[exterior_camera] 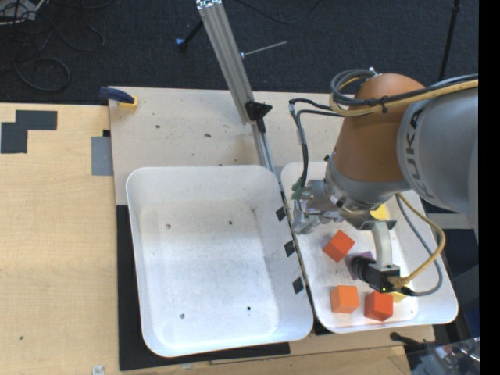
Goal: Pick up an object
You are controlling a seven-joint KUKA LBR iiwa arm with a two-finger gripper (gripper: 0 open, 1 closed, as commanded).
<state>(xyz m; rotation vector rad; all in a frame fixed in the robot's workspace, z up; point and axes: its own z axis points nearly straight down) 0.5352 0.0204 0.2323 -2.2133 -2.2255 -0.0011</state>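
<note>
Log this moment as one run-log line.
arm: over right bin | tool: near bin's left wall, grip unclear | blocks: orange, orange, red lying in right bin | pick: not seen

A robotics lab: a grey and orange industrial arm (406, 147) at the right of the frame reaches over two white bins (148, 209) on a plywood bench (55, 209), with loose cables (31, 22) across dark carpet at upper left.
</note>
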